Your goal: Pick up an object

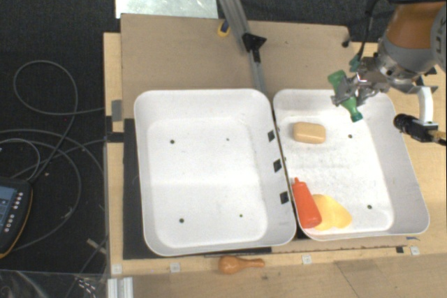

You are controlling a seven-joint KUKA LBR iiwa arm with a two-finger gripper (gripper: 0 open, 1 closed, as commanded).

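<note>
My pincer hangs at the upper right of the frame, over the top rim of the right bin. Its green fingers are small and overlap from this angle, so I cannot tell how they stand; I see nothing between them.

Nearest below it and to the left, in the upper part of that bin, lies a tan block, apart from everything else. I judge it light and fairly firm, perhaps spongy, with rounded edges; taking it across its short sides looks the safest hold.

Lower in the same bin, against the left wall, an orange bottle lies touching a yellow object. The bottle looks smooth and round, likely to slip or roll, and the wall crowds one side.

The left bin sits beside it. A brownish pear-shaped thing lies on the bench at the bottom centre.

The yellow object's shape is hard to make out, and my arm's upper part is cut off at the right edge.
</note>
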